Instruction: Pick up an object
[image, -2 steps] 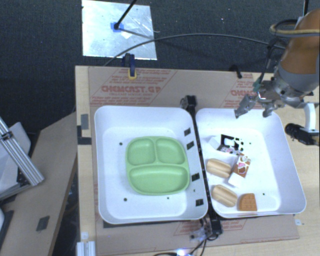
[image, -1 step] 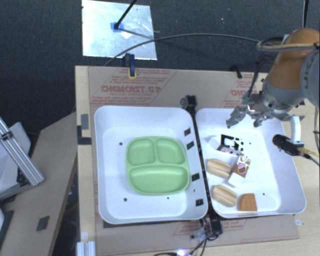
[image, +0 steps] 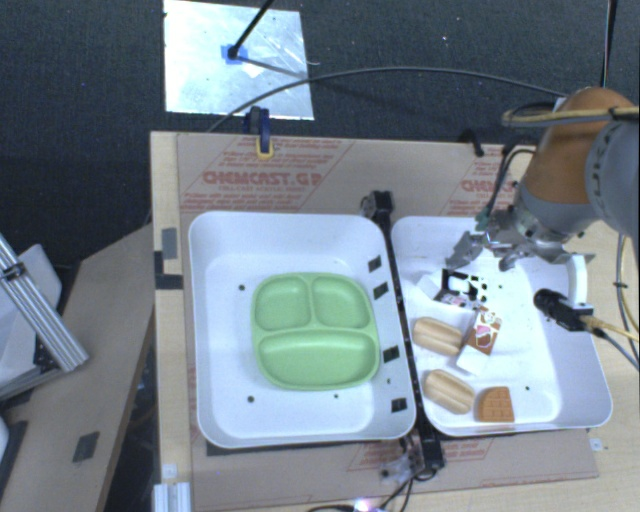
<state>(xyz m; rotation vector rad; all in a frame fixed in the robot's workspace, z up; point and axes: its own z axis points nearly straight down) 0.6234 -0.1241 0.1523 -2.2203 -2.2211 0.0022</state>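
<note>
While the hand hangs over the right bin, I cannot tell its grip; two bread rolls lie below it.

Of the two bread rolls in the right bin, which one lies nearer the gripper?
The upper roll, beside the small carton; the other roll lies lower, next to the waffle, farther from the gripper.

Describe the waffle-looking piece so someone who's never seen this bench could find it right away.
Look in the right white bin, the one without the green divided plate. Go to its near edge, where a tan bread roll lies. The waffle sits just right of that roll: small, flat, squarish and orange-brown with a grid pattern, unlike the smooth, rounded rolls.
</note>
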